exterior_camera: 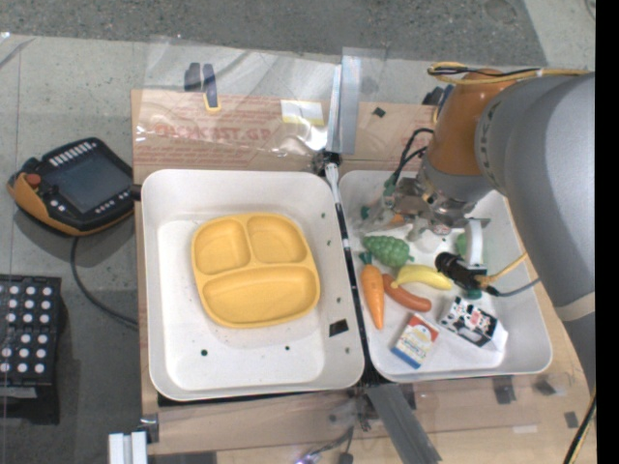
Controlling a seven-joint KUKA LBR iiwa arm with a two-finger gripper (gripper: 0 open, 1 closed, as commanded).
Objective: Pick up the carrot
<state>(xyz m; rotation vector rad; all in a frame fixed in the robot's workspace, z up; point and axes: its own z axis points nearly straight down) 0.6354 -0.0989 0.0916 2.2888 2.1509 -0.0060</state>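
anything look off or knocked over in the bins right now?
Nothing looks spilled or broken. The yellow plate sits flat in the left bin, turned slightly askew to its walls. In the right bin the carrot lies by the left wall among loosely jumbled toy food and a small carton. The claw hovers above that pile.

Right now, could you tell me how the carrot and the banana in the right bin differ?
The carrot is orange and tapered; the banana is yellow and gently curved. The carrot lies along the bin's left wall, running near-to-far; the banana lies crosswise nearer the middle. The carrot looks slightly longer. Both lie flat in that bin, beside a red sausage.
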